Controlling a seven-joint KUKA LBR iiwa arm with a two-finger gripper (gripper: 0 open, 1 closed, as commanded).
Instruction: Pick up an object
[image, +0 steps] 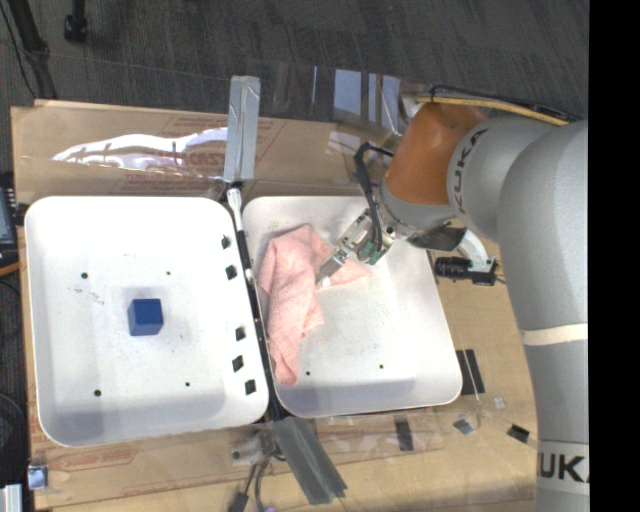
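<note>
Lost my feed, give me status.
Claw at pink cloth in right bin. Grip unconfirmed. Blue cube alone in left bin.

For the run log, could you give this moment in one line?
gripper at pink cloth, right bin | grasp unclear | blue cube left bin

Beyond the gripper (328, 270), a dark grey carpeted floor (150, 50) borders the brown cardboard-covered bench (120, 150), where clear glossy tape (140, 152) catches bright overhead light.
</note>
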